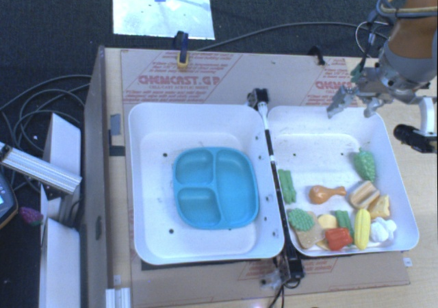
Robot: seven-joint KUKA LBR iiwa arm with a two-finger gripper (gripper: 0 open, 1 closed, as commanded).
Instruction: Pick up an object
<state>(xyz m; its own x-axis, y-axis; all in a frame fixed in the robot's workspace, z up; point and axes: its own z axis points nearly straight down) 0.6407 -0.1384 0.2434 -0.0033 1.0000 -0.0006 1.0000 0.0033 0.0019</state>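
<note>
The right bin (321, 137) holds a heap of toy foods along its near and right sides: a green bean pod (286, 185), an orange drumstick (324, 194), a green pickle (365, 163), a bread roll (363, 194), a corn cob (362, 228), a red pepper (338, 238) and a broccoli piece (300, 218). My gripper (354, 103) hangs over the far right corner of that bin, well above the bin floor and away from the foods. Its two fingers stand apart with nothing between them.
The left bin (154, 163) holds a blue divided plate (214, 187). A black clamp bar (268, 146) runs between the bins. Cables lie on the dark floor at the left, and a white box (58, 156) stands beside the bench.
</note>
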